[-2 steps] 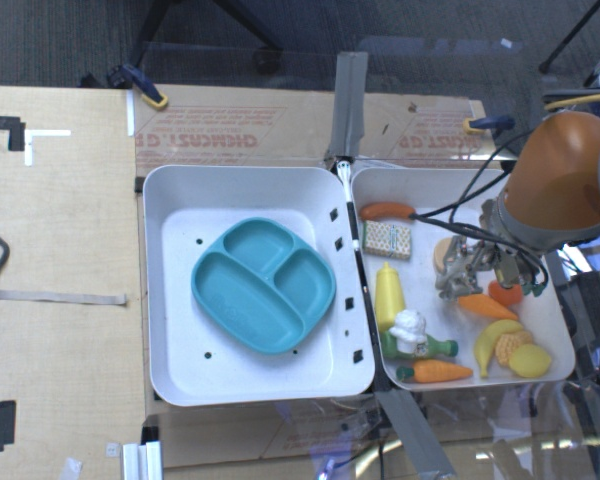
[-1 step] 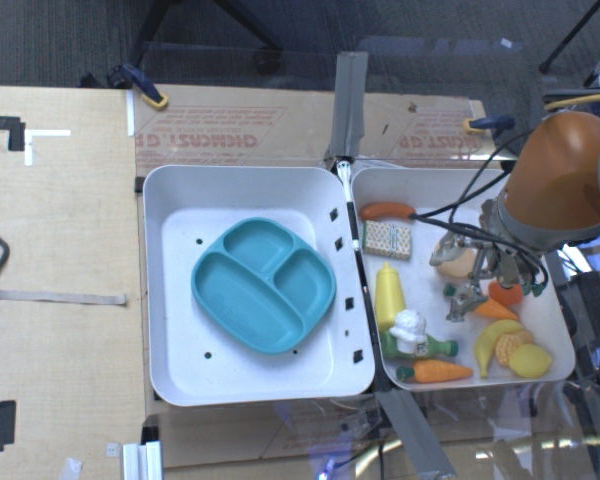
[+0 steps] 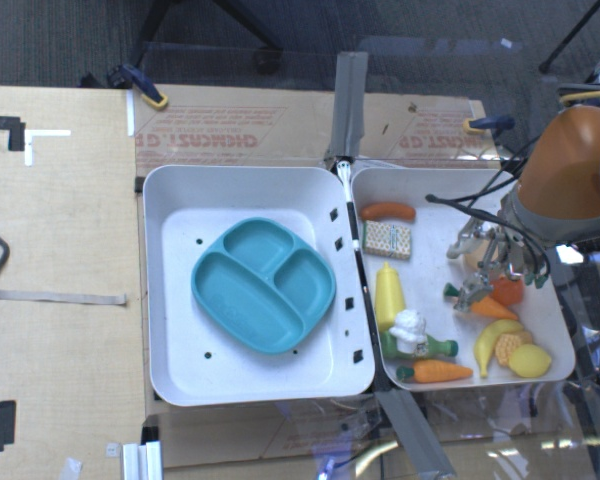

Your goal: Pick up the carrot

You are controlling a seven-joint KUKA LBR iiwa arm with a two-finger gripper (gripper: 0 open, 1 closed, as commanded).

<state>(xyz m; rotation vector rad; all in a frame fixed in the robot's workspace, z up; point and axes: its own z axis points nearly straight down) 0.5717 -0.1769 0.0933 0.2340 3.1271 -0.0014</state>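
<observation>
Gripper low in right bin, grip state unreadable amid cables, partly covering an orange piece; carrot lies apart near front wall.

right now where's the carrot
In the camera view the carrot lies at the right bin's near edge, just below the green bottle and left of the banana; the gripper is farther back.
</observation>
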